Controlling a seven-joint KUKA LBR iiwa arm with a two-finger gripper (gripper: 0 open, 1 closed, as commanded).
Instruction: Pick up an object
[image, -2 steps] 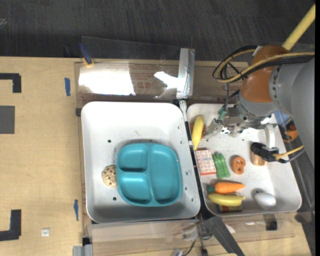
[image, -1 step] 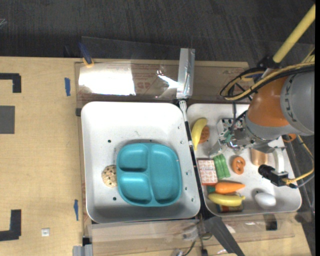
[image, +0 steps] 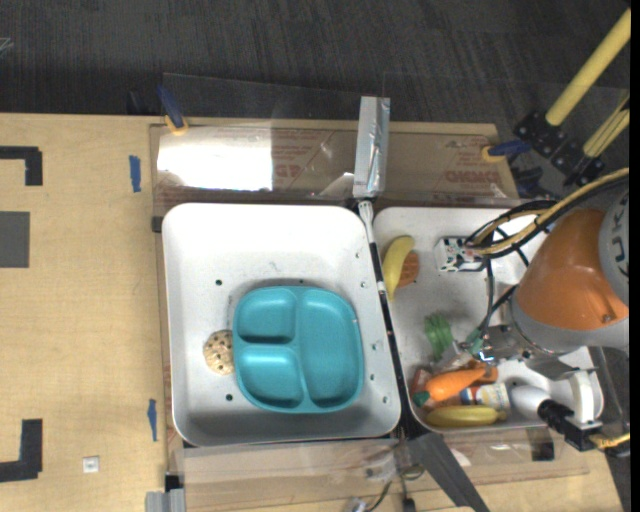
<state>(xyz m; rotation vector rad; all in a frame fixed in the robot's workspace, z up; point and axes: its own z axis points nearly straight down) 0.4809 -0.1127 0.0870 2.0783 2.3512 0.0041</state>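
Note:
The right bin (image: 440, 222) holds a yellow and brown banana-like piece (image: 400, 262) at its far left, a green item (image: 438, 332) in the middle, and an orange carrot (image: 455, 383) near the front. Below the carrot lies a yellow banana (image: 462, 415), with a white bottle (image: 510, 397) beside it. My gripper (image: 477, 352) hangs low over the right bin, between the green item and the carrot. The orange-banded wrist (image: 572, 285) hides much of it. No object can be seen lifted.
The left bin (image: 200, 240) holds a teal divided plate (image: 297, 346) and a speckled cookie (image: 218, 351) at the plate's left. A clear divider (image: 371, 145) stands behind the bins. Cables (image: 500, 235) run across the right bin's far side.

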